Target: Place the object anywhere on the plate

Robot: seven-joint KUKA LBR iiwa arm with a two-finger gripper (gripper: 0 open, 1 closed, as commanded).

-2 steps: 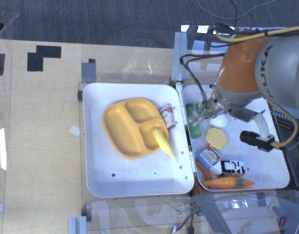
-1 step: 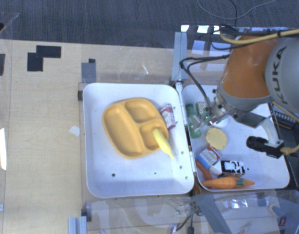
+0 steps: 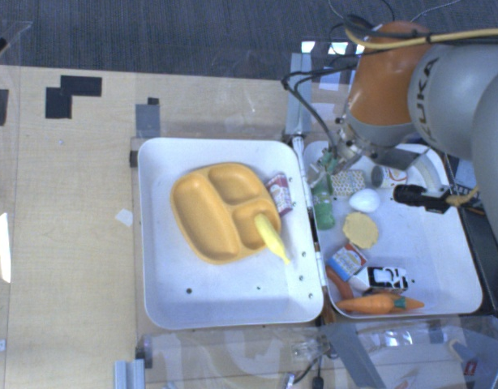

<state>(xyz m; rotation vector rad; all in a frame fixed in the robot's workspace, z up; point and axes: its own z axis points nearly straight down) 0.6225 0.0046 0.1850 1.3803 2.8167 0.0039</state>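
Arm (image 3: 387, 79) was low over the right bin (image 3: 452, 266), gripper (image 3: 334, 162) at its far left corner. How wide the gripper stood couldn't be told, since wrist and cables covered it, and nothing was visibly held. A green bottle (image 3: 322, 205) lay just below the gripper, with a white egg (image 3: 364, 200) near its right side. The yellow plate (image 3: 202, 217) sat well apart to the gripper's left, in the left bin (image 3: 225, 306). A yellow banana-like piece (image 3: 271, 237) lay on the plate's near-right compartment with its tip hanging over the rim. That was probably the task's thing, already placed (it could also be one of the right-bin items). A red-white packet (image 3: 280, 193) was touching the plate's edge, off it, between plate and gripper. The gripper's spot above the clutter suggested it was either picking or retreating, unclear which.
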